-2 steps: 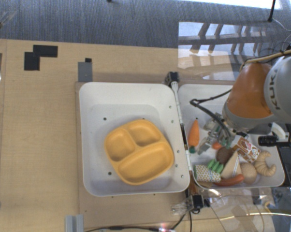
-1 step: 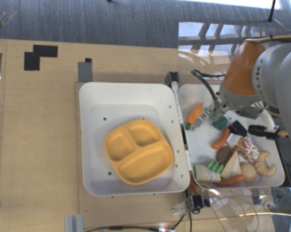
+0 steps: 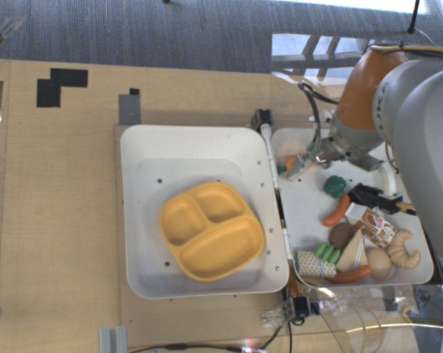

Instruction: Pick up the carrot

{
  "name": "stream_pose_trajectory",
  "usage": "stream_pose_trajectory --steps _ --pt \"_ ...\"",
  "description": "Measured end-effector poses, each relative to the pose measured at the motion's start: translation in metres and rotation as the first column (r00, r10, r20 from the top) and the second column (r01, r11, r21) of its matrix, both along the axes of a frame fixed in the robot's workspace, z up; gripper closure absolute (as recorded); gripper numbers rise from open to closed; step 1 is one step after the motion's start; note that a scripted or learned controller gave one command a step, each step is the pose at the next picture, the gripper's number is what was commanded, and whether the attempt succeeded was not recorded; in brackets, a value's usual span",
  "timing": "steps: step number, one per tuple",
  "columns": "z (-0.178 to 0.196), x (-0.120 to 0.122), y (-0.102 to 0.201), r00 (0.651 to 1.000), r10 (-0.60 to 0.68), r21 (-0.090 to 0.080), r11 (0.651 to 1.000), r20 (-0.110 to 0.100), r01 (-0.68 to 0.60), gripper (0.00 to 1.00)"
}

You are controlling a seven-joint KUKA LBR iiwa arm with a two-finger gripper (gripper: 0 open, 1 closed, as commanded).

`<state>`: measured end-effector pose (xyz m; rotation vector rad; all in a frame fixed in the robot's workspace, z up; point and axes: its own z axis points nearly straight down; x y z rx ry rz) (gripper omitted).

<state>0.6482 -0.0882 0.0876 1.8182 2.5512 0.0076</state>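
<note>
A small orange carrot [image 3: 289,163] with a green top lies in the far left corner of the right bin [image 3: 302,219], close to the bin's wall. My gripper [image 3: 304,160] reaches in from the right and hangs low over that corner, its tip right at the carrot. The grey arm with its orange band [image 3: 369,79] covers the bin's far right part. From this view I cannot make out whether the carrot is gripped or merely touched.
A yellow divided plate [image 3: 210,230] sits in the left bin [image 3: 140,197]. The right bin also holds a dark green piece [image 3: 335,185], an orange-red sausage [image 3: 337,210], a croissant [image 3: 404,250], a red sausage [image 3: 350,274] and several other toy foods, crowded at its near end.
</note>
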Motion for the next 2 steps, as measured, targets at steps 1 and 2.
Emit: stream_pose_trajectory --steps 1,2 --pt "-0.002 0.016 -0.007 0.897 -0.441 -0.007 0.897 -0.03 0.441 0.0" --pt "-0.002 -0.001 -0.062 0.774 -0.634 0.001 0.774 -0.006 0.634 0.0"
